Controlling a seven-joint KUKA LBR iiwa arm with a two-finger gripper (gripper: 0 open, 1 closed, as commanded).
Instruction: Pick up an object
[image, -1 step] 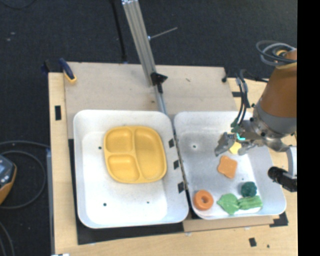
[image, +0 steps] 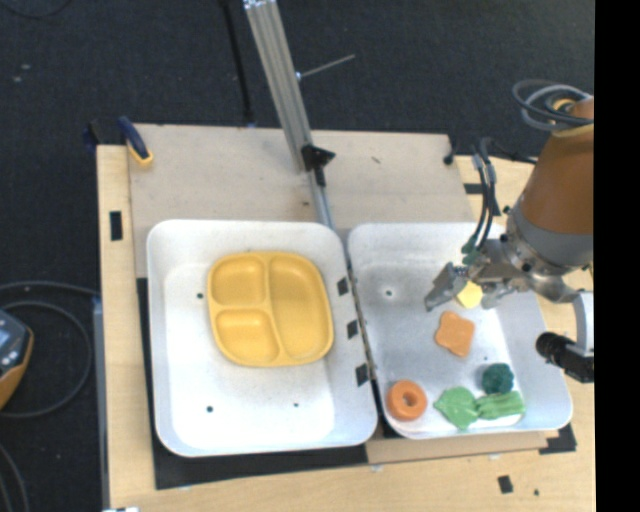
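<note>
gripper (image: 462, 287): seen mid-right of frame, over right bin (image: 400, 260); fingers spread wide, nothing held.
yellow block (image: 469, 295): small, lies between/under the fingertips, on bin floor; contact can't be told.
handling: judged light, stiff, prob. smooth plastic; to be pinched across flat sides, centred.
orange block (image: 455, 333): just below, lower right; could be nudged.
left bin: yellow tray (image: 270, 307) seated inside.

the grey robot arm (image: 560, 235) wears a broad orange band above its wrist; below sits a pale grey collar; black cables loop along its left side; the dull metal two-finger gripper (image: 462, 285) ends in thin grey fingers; a black knob juts beneath.
</note>
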